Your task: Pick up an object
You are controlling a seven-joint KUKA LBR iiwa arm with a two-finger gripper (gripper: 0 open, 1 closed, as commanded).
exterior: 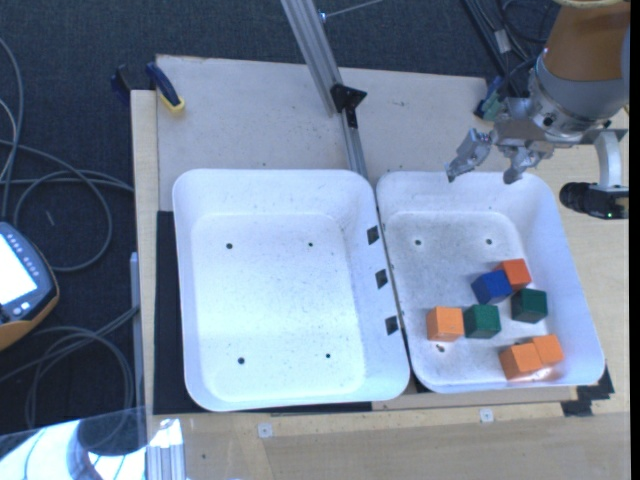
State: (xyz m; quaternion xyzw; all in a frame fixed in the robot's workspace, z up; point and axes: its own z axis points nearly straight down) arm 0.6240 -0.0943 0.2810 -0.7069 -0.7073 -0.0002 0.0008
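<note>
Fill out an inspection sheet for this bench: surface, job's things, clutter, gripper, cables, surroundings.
Surface: bench bearing a left bin and a right bin, side by side.
Job's things: blocks in the right bin: blue block, two green blocks, four orange blocks.
Clutter: blue-and-yellow tool at the bench's far left corner.
Gripper: gripper open, above the right bin's far rim, holding nothing.
Cables: loops on the floor at left.
Surroundings: dark carpet; metal pole.
</note>
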